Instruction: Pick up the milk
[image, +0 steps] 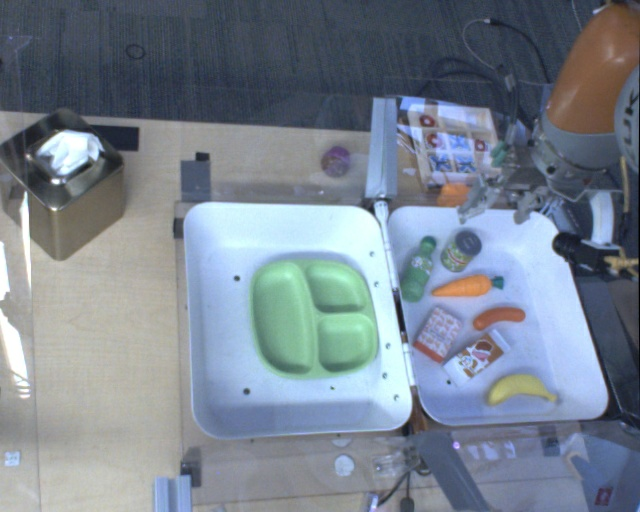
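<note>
One milk carton (476, 357), right bin (570, 300)

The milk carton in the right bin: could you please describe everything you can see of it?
The small white-and-brown cardboard milk carton lies on its side in the shallow white right bin, near the bin's front, turned at a slant. Its upper face is brown and red with a white end; the print is too small to read. It looks intact. Just to its left lies the red-and-white packet, and the yellow banana lies just in front of it; whether either touches it cannot be told. The gripper is over the bin's far edge, well clear of it.
</note>
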